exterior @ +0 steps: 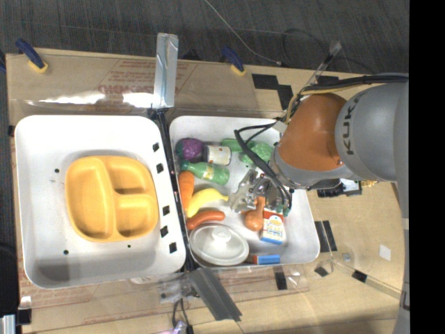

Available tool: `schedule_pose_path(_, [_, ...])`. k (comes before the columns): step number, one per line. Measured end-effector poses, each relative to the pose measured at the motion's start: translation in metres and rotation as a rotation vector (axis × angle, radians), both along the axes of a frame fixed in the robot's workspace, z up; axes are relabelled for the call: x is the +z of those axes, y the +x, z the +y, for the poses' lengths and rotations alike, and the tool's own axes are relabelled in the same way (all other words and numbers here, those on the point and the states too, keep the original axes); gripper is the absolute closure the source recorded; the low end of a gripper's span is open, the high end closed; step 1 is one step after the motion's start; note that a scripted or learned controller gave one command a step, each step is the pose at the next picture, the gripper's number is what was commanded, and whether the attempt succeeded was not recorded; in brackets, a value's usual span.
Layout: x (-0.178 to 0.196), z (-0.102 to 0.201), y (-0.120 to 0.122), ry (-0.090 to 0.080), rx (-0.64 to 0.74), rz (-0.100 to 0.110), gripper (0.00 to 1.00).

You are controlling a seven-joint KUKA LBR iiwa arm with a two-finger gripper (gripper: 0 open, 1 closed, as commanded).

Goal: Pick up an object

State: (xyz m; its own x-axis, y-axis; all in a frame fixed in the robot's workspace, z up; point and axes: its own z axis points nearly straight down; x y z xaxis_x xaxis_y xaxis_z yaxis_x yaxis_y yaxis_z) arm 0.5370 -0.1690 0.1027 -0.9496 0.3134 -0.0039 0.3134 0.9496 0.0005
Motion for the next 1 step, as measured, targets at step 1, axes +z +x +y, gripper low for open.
schedule_pose_path(1, [0.1267, 0.0373, 0.0534, -0.001, -0.01, -0.007, 1.0])
